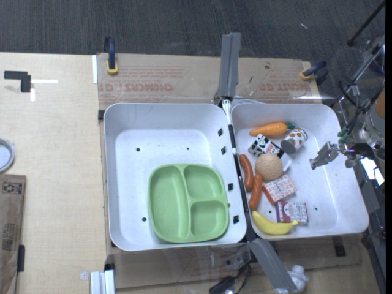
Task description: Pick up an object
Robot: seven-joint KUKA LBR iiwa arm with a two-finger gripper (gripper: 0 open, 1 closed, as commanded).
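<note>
The right bin [343,216] holds several toy foods. An orange carrot [269,128] lies at the back, with a black-and-white carton [264,146] and a small can with a red label [294,138] just in front of it. A tan ball [268,165] sits mid-bin beside orange-red sausages [248,177]. Two red-and-white packets [280,188] [292,212] and a yellow banana [272,224] lie near the front. My gripper [323,155] hangs over the bare right side of this bin, to the right of the toys and apart from them.
The left bin [122,164] holds a green divided plate [188,202]. A grey divider post [230,66] rises behind the seam between the bins. Clamps [111,63] [312,72] sit on the cardboard at the back. Cables and rig parts crowd the right edge.
</note>
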